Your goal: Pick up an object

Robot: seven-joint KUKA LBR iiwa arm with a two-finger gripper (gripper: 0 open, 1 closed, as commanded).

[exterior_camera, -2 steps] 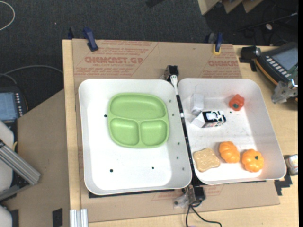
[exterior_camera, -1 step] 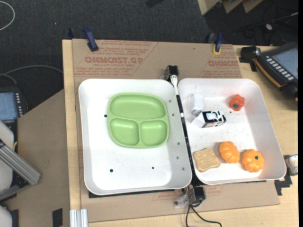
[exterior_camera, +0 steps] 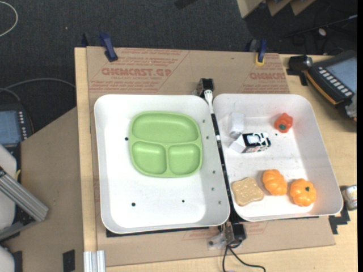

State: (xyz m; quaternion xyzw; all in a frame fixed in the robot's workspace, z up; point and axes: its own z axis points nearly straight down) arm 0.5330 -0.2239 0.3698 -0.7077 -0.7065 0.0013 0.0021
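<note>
Right bin (exterior_camera: 323, 152) holds all the loose items; left bin (exterior_camera: 108, 152) has the green divided plate (exterior_camera: 166, 144).

Pick candidates, all in the right half of frame: red pepper (exterior_camera: 283, 122) upper right, round with a green stem; black-and-white toy car (exterior_camera: 256, 141) just beside a white block (exterior_camera: 236, 123) near the bin's upper left; toast slice (exterior_camera: 247, 191), tan and speckled, lower left; two orange pumpkins (exterior_camera: 274, 182) (exterior_camera: 302, 192), ribbed, side by side, lower middle.

A green three-compartment plate (exterior_camera: 165, 144) lies in the left bin (exterior_camera: 113, 197); blue clamps (exterior_camera: 108, 46) grip the cardboard-covered bench (exterior_camera: 170, 67).
</note>
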